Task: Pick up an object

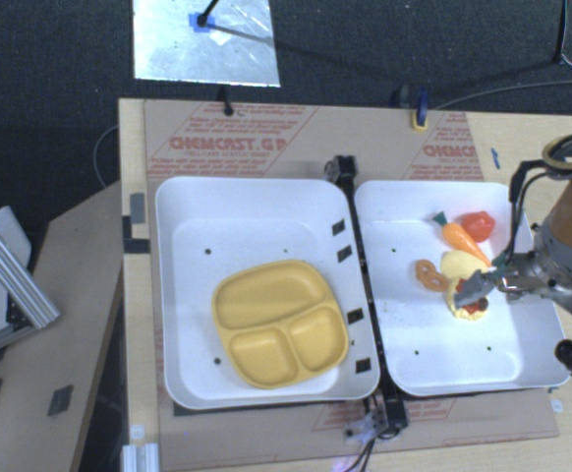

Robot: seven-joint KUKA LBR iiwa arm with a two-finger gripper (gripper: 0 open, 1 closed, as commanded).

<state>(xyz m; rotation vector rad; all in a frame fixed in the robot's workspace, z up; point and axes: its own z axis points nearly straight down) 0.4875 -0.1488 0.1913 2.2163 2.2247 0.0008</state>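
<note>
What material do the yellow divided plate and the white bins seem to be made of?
The yellow divided plate looks like moulded plastic with a matte to satin finish: uniform colour, soft rounded compartment edges, only faint highlights. The left bin and right bin also look like plastic, smooth and slightly glossy, with rounded corners and even white walls; painted metal cannot be excluded.

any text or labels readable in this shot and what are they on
"CHEMCAST GP": red print on the brown protective sheet under the bins, behind the left bin.
"CHEMC...": the same print behind the right bin, cut off by the arm.
Smaller red lines around both: too blurred to read.
</note>
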